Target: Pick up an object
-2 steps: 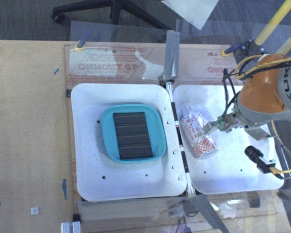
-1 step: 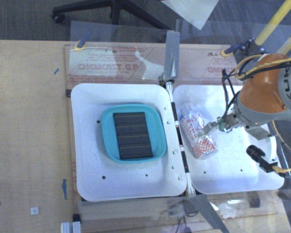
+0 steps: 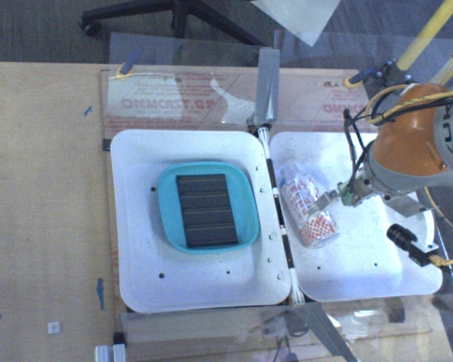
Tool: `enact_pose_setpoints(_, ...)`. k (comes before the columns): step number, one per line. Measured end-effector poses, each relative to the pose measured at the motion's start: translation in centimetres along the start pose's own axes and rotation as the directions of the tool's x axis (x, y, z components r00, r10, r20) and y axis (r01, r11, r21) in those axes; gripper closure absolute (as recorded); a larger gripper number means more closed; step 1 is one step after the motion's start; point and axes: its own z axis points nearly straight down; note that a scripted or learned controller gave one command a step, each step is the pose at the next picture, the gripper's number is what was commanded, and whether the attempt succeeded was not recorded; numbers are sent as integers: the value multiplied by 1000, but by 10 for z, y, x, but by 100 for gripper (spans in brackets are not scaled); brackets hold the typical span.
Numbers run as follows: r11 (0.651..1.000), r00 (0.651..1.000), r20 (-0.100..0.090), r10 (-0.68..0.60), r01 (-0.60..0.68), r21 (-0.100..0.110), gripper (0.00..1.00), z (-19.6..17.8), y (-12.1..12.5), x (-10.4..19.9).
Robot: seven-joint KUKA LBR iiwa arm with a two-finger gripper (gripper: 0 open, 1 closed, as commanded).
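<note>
Robot fingers [image 3: 334, 197] hover in the right bin [image 3: 362, 266], just beside a crinkled red-and-white packet [image 3: 308, 210].

Whether the fingers are parted or closed cannot be told, and nothing is visibly between them. The packet lies near the bin's left wall. The left bin [image 3: 136, 277] holds a teal tray [image 3: 169, 202] with a dark ridged block [image 3: 206, 210] inside. Both bins sit on a wooden table [image 3: 38, 202].

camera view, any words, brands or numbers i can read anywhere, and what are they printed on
Clear panel behind the left bin: a line of reddish capital letters, too blurred to read for sure.
Same panel behind the right bin: a short reddish mark, too small to read.
Wrapped packet in the right bin: red and white print, no letters readable.
Teal tray and its dark grey block: no text.
</note>
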Motion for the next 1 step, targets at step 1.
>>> enact_pose_setpoints(1, 1000, 1000, 0, -19, 19, 1, 0, 0, 0, 0)
